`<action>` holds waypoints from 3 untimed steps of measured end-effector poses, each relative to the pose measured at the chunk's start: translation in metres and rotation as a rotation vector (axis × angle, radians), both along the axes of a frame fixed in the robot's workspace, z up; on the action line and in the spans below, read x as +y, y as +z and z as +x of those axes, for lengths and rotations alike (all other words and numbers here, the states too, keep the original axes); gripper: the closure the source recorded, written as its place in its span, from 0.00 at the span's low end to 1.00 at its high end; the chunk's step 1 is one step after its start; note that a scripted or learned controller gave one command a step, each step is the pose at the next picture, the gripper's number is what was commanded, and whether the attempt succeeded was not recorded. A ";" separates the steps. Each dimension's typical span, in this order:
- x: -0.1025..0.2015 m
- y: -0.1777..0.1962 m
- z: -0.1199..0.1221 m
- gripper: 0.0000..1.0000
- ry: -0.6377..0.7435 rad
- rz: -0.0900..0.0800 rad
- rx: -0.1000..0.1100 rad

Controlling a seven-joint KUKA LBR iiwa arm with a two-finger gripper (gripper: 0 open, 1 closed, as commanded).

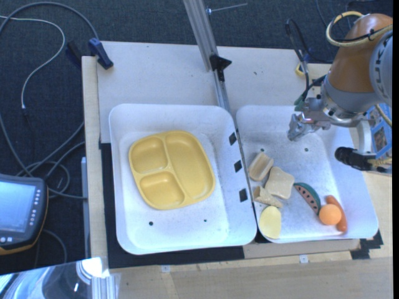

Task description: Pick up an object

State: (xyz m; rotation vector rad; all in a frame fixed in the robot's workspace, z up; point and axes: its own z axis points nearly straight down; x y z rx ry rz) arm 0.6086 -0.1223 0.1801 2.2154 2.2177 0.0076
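Observation:
My gripper (297,131) hangs over the back part of the right bin (274,120), with nothing visible between its fingers. Nearer the bin's front lie several objects: tan bread-like pieces (272,180), a pale yellow round slice (270,222), a watermelon slice (308,195), an orange ball (330,214) and a carrot-like orange piece (337,205). The gripper is well behind and above all of them, touching none.
The left bin (124,123) holds a yellow divided plate (171,168). A metal pole (202,27) rises between the bins at the back. Black clips (237,165) sit on the divider between the bins. Cables and a screen (19,210) lie off the bench to the left.

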 end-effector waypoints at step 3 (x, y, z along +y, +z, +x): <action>0.093 0.054 -0.038 1.00 0.004 0.005 0.012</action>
